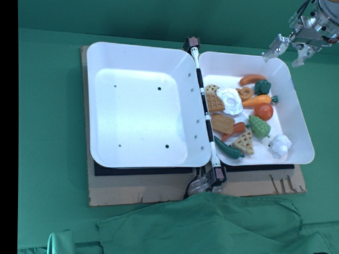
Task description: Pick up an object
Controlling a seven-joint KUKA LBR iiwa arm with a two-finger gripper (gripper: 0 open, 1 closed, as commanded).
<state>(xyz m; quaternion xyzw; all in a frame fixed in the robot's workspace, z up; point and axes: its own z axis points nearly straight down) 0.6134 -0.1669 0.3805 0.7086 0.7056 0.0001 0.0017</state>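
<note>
The gripper (286, 50) hangs above the far right corner of the right bin (300, 125), near the top right of the view. Its two fingers (276, 47) stand apart, with nothing between them. They are over the far rim of the bin, not inside it, and well apart from the toys.

The left bin (140, 152) has a bare white floor with a few small dark holes. It touches the right bin along a black and white bar (204, 107) that runs between them. Both bins rest on a cardboard sheet (127, 192), and a green cloth (212, 224) lies folded at the near edge.

All toys sit in the right bin, mostly in its left and middle part. Along the right wall and near the far rim there is free white floor. A sausage (252, 79) lies farthest back, with a small ring (245, 93) and a broccoli (262, 87) just beside it. A carrot (258, 100) lies below them and a red tomato (264, 111) touches it. A fried egg (231, 100) lies against a waffle (214, 102). A brown toast (222, 123) is nearer, then a red pepper (235, 130), a yellow wedge (244, 142) and a dark green pod (228, 148). A light green bumpy piece (259, 126) stands right of the wedge. A white piece (279, 143) lies alone near the front right corner, with room around it.
</note>
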